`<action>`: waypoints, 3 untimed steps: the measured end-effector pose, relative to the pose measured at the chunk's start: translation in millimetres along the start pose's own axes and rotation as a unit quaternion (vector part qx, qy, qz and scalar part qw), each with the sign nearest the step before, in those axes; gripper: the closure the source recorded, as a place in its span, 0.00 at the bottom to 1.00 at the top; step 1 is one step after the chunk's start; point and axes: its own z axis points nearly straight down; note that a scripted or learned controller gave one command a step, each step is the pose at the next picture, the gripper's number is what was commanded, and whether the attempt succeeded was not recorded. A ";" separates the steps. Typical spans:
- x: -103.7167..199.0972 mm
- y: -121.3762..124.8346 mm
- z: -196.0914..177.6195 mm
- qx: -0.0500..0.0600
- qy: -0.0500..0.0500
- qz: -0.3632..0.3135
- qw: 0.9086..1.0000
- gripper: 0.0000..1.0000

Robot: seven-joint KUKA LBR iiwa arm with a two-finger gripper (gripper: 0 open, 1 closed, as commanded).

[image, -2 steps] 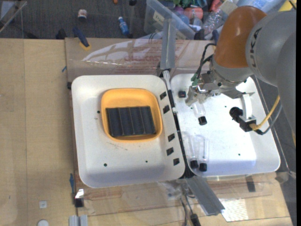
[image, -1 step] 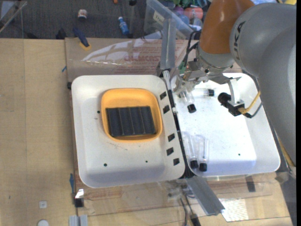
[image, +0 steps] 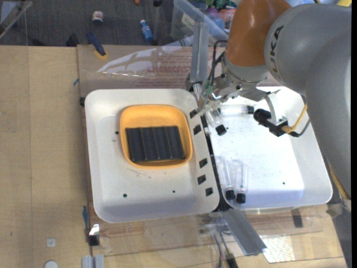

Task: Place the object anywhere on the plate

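Dark ridged block on orange plate

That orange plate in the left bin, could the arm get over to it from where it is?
Probably yes. The orange plate lies open from above in the left bin, with a dark ridged block on it. The arm hangs just across the divider, nothing standing between.

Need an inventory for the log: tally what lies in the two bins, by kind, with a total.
Yellow plate: 1
Black ridged block on the plate: 1
Clear tubes with black caps, right bin: 2
Total: 4
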 end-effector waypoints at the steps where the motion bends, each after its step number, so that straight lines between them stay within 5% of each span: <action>1: 0.2 0.1 -0.1 0.000 0.000 0.000 1.000 0.00; 2: -22.6 0.2 -18.2 -0.003 -0.002 -0.064 0.998 0.00; 3: -23.6 -0.1 -35.4 -0.003 -0.001 -0.047 0.999 0.00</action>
